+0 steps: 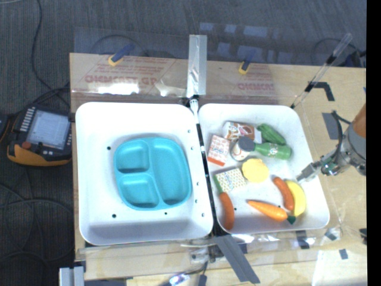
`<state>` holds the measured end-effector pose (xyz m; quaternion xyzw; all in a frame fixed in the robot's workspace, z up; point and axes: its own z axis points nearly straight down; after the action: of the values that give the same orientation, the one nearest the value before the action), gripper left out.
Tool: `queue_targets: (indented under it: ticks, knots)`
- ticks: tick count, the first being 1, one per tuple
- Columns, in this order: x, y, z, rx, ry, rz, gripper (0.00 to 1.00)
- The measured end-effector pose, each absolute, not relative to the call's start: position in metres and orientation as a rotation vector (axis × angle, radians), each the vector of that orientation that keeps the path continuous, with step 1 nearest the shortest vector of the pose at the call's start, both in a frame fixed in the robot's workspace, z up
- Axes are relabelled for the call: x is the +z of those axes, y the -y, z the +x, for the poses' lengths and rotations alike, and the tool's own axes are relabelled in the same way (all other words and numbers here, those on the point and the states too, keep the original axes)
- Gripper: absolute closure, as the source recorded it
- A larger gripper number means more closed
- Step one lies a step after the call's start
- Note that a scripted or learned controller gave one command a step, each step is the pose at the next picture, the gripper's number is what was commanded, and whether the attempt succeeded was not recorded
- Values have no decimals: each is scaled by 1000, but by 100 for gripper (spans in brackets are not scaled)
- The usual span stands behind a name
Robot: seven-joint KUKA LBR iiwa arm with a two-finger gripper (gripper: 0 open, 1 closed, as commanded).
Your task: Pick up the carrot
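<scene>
The surface (53,231) carries two white bins side by side. The left bin (95,177) holds a blue divided tray (152,171). The right bin (312,213) holds a jumble of food items. The carrot (269,210) lies flat near that bin's front edge, its green end touching a yellow banana (297,196), with an orange sausage (227,210) to its left. My gripper (312,170) sits at the right bin's right rim, apart from the carrot; I cannot tell how it is set.
</scene>
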<state>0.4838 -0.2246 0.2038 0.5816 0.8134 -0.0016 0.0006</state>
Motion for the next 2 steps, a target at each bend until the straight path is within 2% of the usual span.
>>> queue_targets:
  ticks: [1, 2]
  knots:
    - [204, 224, 484, -5, -2555, 1827, 0]
    - [221, 162, 496, 1, -2893, 1221, 0]
